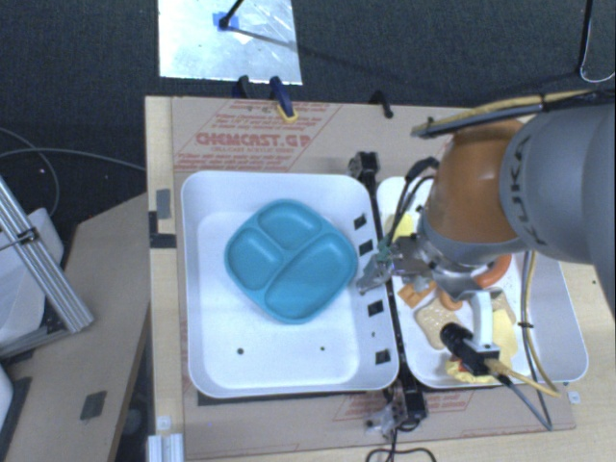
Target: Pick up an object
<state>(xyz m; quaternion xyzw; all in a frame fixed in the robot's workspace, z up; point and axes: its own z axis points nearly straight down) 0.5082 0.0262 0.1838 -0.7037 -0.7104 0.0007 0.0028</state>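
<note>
A blue divided plate [291,261] lies in the left white bin [207,354], a little above its middle. The grey arm with its orange band covers most of the right bin [570,352]. My gripper [377,272] hangs low over the divider between the two bins, just right of the plate's edge. Around the wrist in the right bin lie small pieces: a tan-orange piece [424,295], a yellow item [404,225] at the upper left, another yellow item [469,374] at the front, and an orange thing [501,269] partly hidden by the arm. I see nothing held.
The bins rest on a cardboard sheet [255,133] on the bench. Black clips [366,248] line the divider between the bins. A shiny foil square [229,27] lies behind the bench, and a metal frame [38,277] stands at the left.
</note>
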